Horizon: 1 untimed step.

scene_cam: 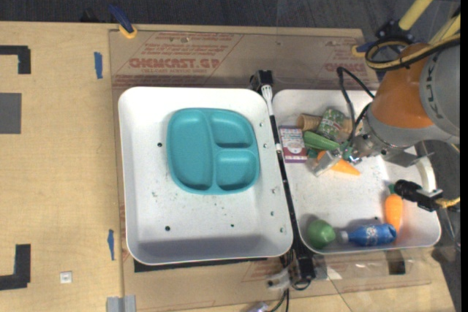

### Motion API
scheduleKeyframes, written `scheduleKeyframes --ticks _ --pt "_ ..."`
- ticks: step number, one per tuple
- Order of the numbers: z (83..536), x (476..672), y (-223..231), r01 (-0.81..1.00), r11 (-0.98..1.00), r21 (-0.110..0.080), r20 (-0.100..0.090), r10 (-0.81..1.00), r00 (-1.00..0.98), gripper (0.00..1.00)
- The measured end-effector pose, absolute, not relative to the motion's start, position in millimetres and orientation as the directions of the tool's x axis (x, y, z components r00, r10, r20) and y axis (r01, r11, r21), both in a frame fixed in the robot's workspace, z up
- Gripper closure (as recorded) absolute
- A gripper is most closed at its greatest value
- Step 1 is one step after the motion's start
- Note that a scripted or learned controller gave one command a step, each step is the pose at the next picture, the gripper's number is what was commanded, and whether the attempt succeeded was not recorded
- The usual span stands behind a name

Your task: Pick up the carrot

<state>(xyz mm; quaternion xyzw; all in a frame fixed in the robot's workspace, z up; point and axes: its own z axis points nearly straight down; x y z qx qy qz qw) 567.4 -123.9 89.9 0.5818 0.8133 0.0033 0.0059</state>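
The carrot [394,212] is a short orange piece with a small green top, lying near the right wall of the right bin [365,186]. My gripper [355,154] is low in the same bin, up and to the left of the carrot and clearly apart from it. It hangs over a cluster of items, just above an orange wedge [346,168]. The grey wrist and its orange band reach in from the right.
By the gripper lie a green stick-shaped item [319,140], a small red-and-white packet [292,145] and a green-printed packet [333,120]. A green ball [319,232] and a blue bottle [371,234] sit along the front wall. The left bin [146,215] holds a teal divided plate [213,150].
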Motion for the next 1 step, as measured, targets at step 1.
scheduleKeyframes --ticks 1 --pt "102.6 570.6 -123.6 0.945 0.326 0.02 -0.01 0.945 -0.326 1.0"
